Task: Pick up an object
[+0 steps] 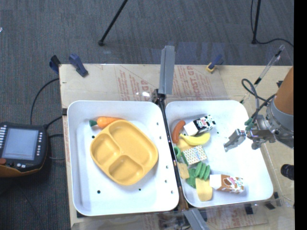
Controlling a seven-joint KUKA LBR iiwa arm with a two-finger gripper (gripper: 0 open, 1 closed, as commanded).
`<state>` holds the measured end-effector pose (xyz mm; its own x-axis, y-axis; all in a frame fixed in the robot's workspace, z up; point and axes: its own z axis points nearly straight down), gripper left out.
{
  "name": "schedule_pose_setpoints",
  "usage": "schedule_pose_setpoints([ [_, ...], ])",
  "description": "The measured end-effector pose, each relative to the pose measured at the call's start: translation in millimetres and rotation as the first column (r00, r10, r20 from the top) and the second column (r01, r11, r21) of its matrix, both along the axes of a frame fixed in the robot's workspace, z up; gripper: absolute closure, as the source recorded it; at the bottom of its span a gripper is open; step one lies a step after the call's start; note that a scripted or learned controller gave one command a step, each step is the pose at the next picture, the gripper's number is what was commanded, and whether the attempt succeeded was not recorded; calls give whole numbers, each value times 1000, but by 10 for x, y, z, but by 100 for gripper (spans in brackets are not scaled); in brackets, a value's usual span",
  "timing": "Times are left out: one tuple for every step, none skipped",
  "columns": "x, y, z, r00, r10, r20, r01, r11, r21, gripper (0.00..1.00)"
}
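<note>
A yellow three-compartment plastic tray lies flat in the middle of the left white bin, with an orange toy carrot touching its far edge. Along the left edge of the right white bin cluster a red sausage, a black-and-white carton, a yellow banana, a patterned packet and green pods. Near that bin's front edge lies a brown-and-white carton on its side beside a pale yellow piece.

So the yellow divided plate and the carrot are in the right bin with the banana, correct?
Not quite. In the camera view, the yellow plate and carrot lie in the left bin; the banana is in the right bin.
</note>
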<state>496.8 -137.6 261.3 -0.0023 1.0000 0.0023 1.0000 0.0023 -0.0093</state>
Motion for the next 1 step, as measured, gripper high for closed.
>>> schedule_pose_setpoints([
  [58,507,-1053,1000,18,-8,-18,1000,2,0],
])
